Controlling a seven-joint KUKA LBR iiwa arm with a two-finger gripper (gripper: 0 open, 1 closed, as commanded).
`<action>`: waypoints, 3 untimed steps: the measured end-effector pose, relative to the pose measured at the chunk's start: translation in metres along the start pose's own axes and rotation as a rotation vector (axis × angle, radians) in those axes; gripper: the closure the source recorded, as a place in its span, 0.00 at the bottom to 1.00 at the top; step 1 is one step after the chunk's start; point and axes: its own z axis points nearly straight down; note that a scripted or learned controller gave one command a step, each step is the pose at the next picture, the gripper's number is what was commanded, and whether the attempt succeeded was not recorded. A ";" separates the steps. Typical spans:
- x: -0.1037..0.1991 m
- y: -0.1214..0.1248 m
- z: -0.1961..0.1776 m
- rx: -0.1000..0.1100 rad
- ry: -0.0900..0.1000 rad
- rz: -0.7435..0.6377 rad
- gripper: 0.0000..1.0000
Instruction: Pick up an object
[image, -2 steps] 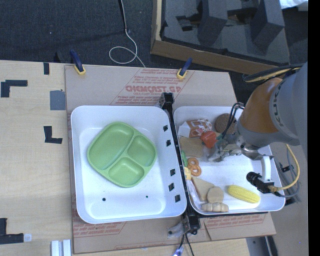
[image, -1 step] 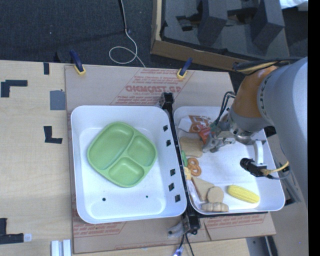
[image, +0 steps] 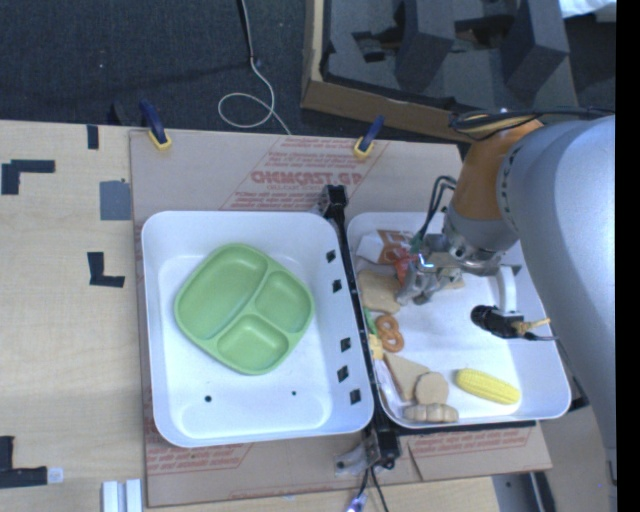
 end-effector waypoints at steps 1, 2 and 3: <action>0.001 0.001 0.001 0.002 -0.002 -0.003 0.00; 0.002 0.003 0.001 0.011 -0.003 0.000 0.00; 0.002 0.003 0.001 0.012 -0.003 0.000 0.00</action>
